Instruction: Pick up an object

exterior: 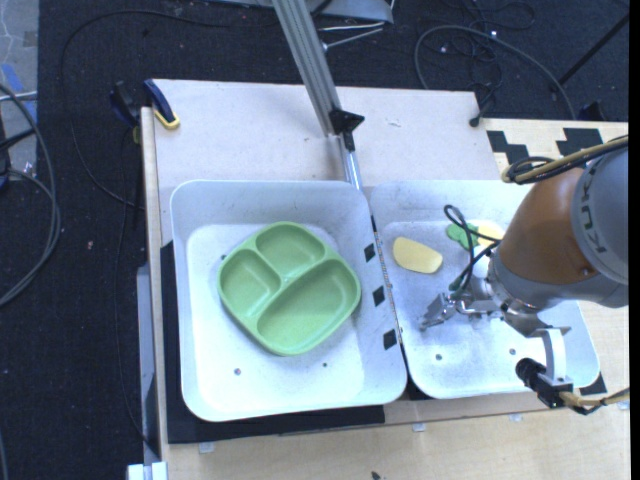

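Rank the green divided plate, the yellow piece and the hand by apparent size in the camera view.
1. Green divided plate, by far the largest.
2. Yellow piece and hand: they look alike, and the hand stands higher, nearer the camera, so no ranking between them.

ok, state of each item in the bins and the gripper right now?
green divided plate: upright in left bin, compartments bare
yellow piece: lying flat in right bin, untouched
green object: partly hidden behind the arm
gripper: low over right bin floor, holding nothing visible

Bare bin floor (455, 363) below claw (436, 315); yellow piece (417, 256) perhaps close above.
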Robot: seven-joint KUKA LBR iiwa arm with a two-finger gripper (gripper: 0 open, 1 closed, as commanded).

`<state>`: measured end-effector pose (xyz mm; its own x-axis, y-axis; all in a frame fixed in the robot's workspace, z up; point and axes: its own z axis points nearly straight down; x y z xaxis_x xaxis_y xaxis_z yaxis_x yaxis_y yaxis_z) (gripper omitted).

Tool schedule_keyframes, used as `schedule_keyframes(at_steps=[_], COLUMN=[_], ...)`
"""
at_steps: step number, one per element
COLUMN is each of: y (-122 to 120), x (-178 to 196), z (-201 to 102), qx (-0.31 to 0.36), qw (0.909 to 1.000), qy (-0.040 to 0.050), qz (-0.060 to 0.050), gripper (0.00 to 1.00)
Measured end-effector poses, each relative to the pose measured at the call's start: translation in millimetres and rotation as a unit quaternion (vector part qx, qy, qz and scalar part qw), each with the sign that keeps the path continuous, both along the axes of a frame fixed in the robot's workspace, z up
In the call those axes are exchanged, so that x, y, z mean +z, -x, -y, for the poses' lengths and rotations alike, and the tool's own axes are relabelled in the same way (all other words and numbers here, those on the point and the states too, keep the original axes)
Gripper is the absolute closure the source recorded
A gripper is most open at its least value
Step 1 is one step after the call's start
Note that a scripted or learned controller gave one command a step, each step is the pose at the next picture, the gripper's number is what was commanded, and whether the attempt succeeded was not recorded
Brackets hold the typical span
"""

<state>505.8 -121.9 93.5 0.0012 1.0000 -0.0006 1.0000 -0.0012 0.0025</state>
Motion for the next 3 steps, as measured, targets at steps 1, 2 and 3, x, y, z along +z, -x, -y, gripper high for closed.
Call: schedule_keyframes(at_steps=[1,2,3], y=[-1.4,-0.6,-0.3], x=[12.0,74.9,138.4], z=[1.0,1.4,1.1], qx=[-0.001,0.002,0.002], qw=[1.0,1.0,1.0], qy=[0.0015,0.0005,0.0008], qz=[0.003,0.002,0.002], gripper=[1.0,1.0,1.0])
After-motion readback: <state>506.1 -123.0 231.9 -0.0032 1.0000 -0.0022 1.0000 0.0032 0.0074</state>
